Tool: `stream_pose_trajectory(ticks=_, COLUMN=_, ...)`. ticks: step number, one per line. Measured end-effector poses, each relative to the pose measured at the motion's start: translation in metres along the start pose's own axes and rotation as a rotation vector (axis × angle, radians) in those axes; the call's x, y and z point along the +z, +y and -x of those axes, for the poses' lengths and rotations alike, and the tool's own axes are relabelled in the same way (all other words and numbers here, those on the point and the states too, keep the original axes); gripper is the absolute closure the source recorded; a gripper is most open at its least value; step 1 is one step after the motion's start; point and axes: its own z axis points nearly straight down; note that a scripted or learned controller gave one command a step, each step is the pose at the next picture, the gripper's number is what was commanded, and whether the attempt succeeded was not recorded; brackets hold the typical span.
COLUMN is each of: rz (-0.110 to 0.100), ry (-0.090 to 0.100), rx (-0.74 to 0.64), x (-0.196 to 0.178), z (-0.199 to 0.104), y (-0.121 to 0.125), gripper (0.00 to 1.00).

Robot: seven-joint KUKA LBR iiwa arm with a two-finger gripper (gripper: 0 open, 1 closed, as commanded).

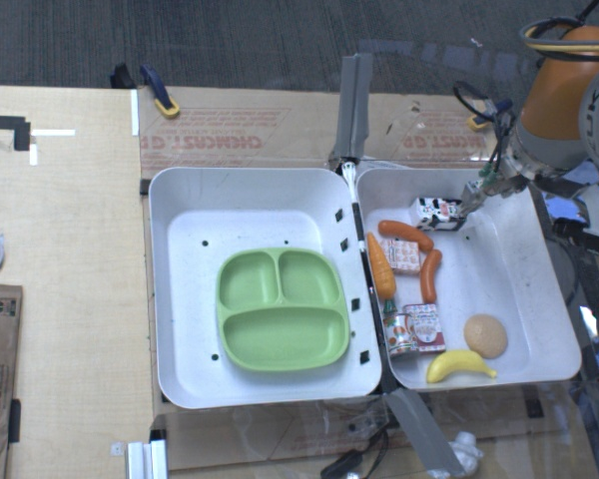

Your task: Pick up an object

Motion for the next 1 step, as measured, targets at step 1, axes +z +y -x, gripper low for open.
stream_pose_trajectory(ticks=1, rz=0.0, ry=0.0, rx=0.0, x=0.0001, z=-0.0001, y=0.0, gripper=0.0)
